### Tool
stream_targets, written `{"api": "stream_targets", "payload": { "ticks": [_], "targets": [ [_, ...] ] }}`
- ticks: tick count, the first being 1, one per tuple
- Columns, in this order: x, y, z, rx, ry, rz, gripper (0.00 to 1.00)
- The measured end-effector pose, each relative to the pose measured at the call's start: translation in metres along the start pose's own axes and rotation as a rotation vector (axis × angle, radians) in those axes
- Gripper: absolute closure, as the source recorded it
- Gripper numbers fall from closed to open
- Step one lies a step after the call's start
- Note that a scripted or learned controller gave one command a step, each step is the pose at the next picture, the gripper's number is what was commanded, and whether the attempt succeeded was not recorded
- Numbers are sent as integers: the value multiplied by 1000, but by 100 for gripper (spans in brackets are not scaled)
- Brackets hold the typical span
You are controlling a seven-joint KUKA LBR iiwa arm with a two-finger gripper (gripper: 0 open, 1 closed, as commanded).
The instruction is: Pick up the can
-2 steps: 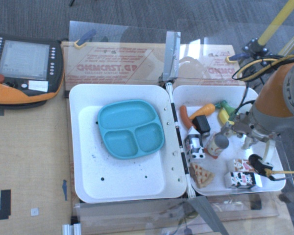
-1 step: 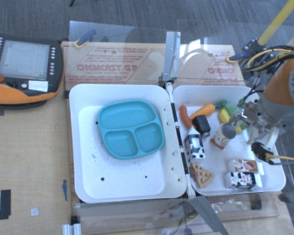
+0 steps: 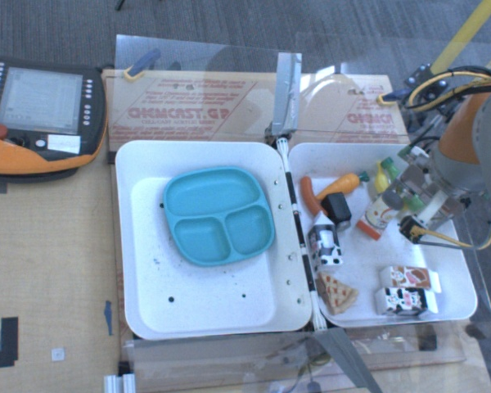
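Note:
A small pale can (image 3: 378, 214) with a dark top stands upright in the right bin (image 3: 458, 262), near its middle right. My gripper (image 3: 395, 196) hangs just above and to the right of the can, close against its top, and partly hides it. The grey arm with its orange band (image 3: 462, 137) reaches in from the right. Whether the gripper touches the can is unclear from this angle.
Around the can lie a yellow-green toy (image 3: 385, 174), a carrot (image 3: 341, 184), a red sausage (image 3: 309, 193), a black block (image 3: 337, 209), a cow-patterned container (image 3: 326, 246), a pizza slice (image 3: 337, 293) and milk cartons (image 3: 409, 289). A blue divided plate (image 3: 218, 215) sits in the left bin (image 3: 139, 285).

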State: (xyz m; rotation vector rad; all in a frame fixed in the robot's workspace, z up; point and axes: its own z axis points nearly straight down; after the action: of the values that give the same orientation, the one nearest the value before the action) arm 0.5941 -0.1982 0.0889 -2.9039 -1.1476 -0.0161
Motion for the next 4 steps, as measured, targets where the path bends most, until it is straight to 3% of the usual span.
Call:
{"api": "stream_targets", "payload": {
  "ticks": [1, 2, 3, 4],
  "targets": [
    [43, 31, 5, -6, -15, 29, 0],
    [41, 31, -4, -5, -24, 28, 100],
    [37, 28, -1, 13, -35, 32, 0],
    [42, 45, 1, 31, -21, 107, 0]
  ]
}}
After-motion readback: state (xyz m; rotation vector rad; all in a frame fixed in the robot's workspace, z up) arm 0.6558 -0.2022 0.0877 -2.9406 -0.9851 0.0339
